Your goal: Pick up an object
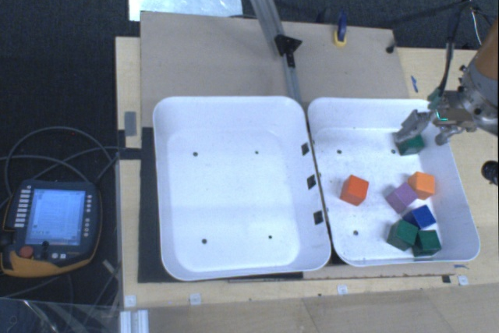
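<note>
Tan counter (218,51) on dark carpet; the tool (427,130) apparently grips a green block (410,143) above the right bin (366,117).

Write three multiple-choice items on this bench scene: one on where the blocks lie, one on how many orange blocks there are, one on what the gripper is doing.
1. Where do the loose blocks lie?
A. In the left bin
B. In the right bin
C. On the bench outside the bins

2. How many orange blocks are there?
A. One
B. Two
C. Four

3. What is at the gripper?
A. A green block at its jaws
B. A purple block at its jaws
C. An orange block at its jaws

Key: 1 B, since every block sits inside the right bin, none in the left bin. 2 B, one orange block near the bin's middle and a second orange block by the purple block. 3 A, the gripper hangs over the right bin's far corner with a green block at its jaws.
</note>
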{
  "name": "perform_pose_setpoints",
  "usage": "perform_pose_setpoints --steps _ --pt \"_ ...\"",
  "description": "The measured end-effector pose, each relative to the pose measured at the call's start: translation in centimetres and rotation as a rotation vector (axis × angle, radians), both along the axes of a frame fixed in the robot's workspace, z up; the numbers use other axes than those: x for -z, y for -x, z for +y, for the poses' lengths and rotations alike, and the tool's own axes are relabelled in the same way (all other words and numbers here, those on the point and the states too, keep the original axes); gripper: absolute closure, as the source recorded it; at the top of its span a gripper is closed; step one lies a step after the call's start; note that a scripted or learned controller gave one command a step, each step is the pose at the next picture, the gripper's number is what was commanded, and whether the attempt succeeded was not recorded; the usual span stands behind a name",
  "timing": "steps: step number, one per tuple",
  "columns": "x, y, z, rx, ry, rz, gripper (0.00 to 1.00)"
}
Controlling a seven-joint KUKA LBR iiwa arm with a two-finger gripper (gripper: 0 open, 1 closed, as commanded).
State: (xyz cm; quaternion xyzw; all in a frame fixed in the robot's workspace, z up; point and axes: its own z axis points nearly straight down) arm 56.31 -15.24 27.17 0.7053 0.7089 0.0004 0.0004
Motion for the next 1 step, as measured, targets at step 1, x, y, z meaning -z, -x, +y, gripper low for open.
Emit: perform_pose_setpoints --steps 1 --pt "-0.02 -0.01 0.0 0.001 0.0 -0.001 0.0"
